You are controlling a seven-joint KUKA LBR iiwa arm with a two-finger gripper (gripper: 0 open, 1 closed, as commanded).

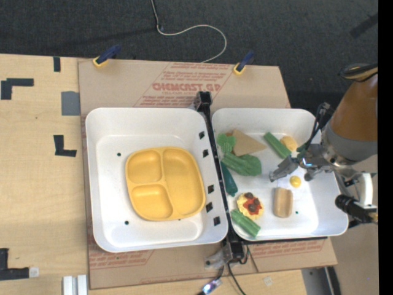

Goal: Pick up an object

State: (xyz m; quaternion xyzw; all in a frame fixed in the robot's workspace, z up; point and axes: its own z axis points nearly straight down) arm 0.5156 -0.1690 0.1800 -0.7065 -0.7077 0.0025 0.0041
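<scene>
Camera view, looking down at a slant: two shallow white plastic bins are sitting side by side on a sheet of brown cardboard (178, 85), which is lying on the bench. Left white bin (98, 165) is holding a yellow three-compartment plastic tray (164, 183) near its middle. Right white bin (307, 223) is holding a scatter of toy food: a tan wedge-shaped piece (247, 143) toward the upper left, a cluster of green leafy pieces (238, 160) just below and left of it, a green stick with a yellow end (279, 144) toward the upper middle, a small yellow round piece (296, 180) near the centre, a tan bread-roll-shaped piece (282, 202) below it, a small round pizza-like piece with red and yellow topping (250, 205) at lower left, and a green pod-shaped piece (245, 225) along the lower edge. Grey arm with orange band (356, 118) is reaching in from the right of the frame, and its two-finger gripper (287, 167) is hanging over the centre of the right bin, just above and left of the small yellow round piece. Its dark fingers are standing spread apart, with nothing between them.
</scene>
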